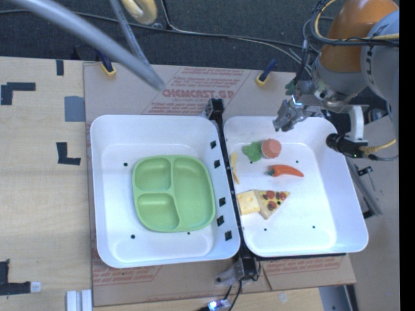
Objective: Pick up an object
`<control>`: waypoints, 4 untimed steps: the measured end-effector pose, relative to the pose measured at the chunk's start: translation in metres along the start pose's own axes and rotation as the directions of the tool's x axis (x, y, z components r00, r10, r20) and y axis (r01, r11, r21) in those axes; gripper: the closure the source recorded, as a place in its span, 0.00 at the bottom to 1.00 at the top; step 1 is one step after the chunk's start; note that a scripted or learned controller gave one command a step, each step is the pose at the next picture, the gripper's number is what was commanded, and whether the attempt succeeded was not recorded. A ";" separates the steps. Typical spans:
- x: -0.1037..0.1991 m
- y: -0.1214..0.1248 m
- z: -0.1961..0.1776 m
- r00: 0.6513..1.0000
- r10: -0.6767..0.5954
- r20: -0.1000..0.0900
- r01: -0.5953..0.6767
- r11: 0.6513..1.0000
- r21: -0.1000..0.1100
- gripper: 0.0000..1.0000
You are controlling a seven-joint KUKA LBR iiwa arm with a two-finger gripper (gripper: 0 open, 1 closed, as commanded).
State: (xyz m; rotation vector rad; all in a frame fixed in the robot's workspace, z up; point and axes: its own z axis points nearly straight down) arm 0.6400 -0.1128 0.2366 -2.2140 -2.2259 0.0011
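On the pale wooden surface [39, 193], marked here and there with dark tape pieces, a brown cardboard sheet [194, 89] with red printing lies under two shallow white plastic bins set side by side and touching along a black clipped seam. Behind the surface the ground is dark, crossed by thin cables, and a grey metal pole [78, 24] slants in from the upper left. The left bin [107, 141] carries a light green plastic tray with three compartments [174, 193], lying flat near its middle. The right bin [337, 225] carries the toy food: a green leafy piece [253, 151] touching a round pinkish-red piece [272, 148] just to its right; below them an orange-red chilli-shaped piece [284, 171]; lower still a yellow pizza wedge with dark and red toppings [271, 201], with a pale yellow cracker-like square [247, 203] just beside it on the left. A thin yellow strip [235, 173] lies along the seam side of that bin.

The grey arm with its orange band [353, 24] reaches in from the right, and the jaws [284, 122] hang over the far rim of the right bin, above and apart from the pinkish-red piece. Whether the jaws stand apart or together I cannot tell; nothing shows between them.
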 end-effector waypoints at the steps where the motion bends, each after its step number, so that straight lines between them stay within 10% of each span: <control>1: 0.048 -0.001 0.011 1.000 0.000 0.000 0.000 1.000 0.001 1.00; 4: 0.204 -0.021 0.013 1.000 0.000 0.002 0.000 1.000 0.001 1.00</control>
